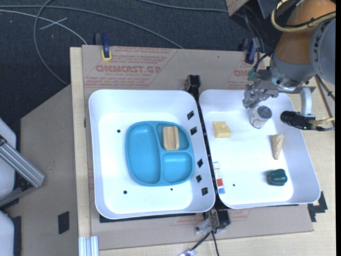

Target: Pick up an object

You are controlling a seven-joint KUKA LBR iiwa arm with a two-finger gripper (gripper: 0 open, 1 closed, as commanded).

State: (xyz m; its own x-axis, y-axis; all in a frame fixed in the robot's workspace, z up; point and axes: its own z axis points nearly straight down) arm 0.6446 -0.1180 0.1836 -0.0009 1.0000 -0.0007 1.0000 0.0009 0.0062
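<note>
- Camera view: the two-finger gripper point(258, 101) hangs low over the far side of the right white bin point(245, 164). Spread or closed, I cannot tell from this angle.
- Just beneath its tip sits a small greyish, clear round cup point(259, 117), and that looks like the nearest candidate for the pick. Whether gripper and cup are touching or apart, I can't make out.
- Here's the risk: a smooth round thing like that may roll or squirt away if the closing comes off-centre. It also sits near the bin's far wall, so one nudge could push it up against it.
- Other candidates are in the same bin. There's a pale yellow foam-like cube point(221, 129) toward the divide between the bins and a tan wedge-shaped piece point(277, 145) nearer the camera. A dark green rounded lump point(276, 177) lies by the near corner. All are well apart, and none crowds the cup.
- Over in the left white bin point(106, 143), a blue divided plastic plate point(141, 143) carries a tan block point(170, 137) in its upper right compartment. It's well away from the gripper and not in the way.
</note>
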